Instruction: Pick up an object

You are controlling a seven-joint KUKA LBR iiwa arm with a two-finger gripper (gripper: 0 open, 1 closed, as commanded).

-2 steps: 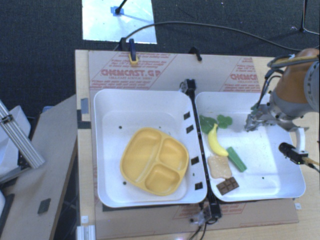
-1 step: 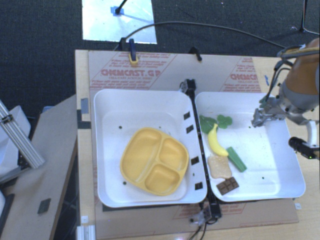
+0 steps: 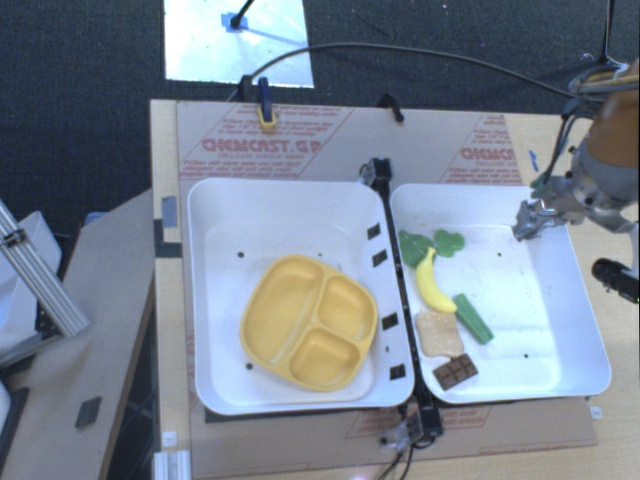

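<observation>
The right bin (image 3: 560, 298) holds several toy foods along its left side: a green broccoli piece (image 3: 432, 243), a yellow banana (image 3: 433, 281), a green block (image 3: 472, 318), a tan slice of bread (image 3: 439, 333) and a brown chocolate piece (image 3: 456, 371). My gripper (image 3: 528, 222) hangs over the bin's far right part, well to the right of the foods and apart from them. Nothing shows between its fingers.
The left bin (image 3: 230, 218) holds a yellow divided plate (image 3: 310, 321). A black clip divider (image 3: 390, 268) runs between the two bins. The arm (image 3: 610, 158) enters from the right, above the right bin's far corner. A cable arcs over the bench's back edge.
</observation>
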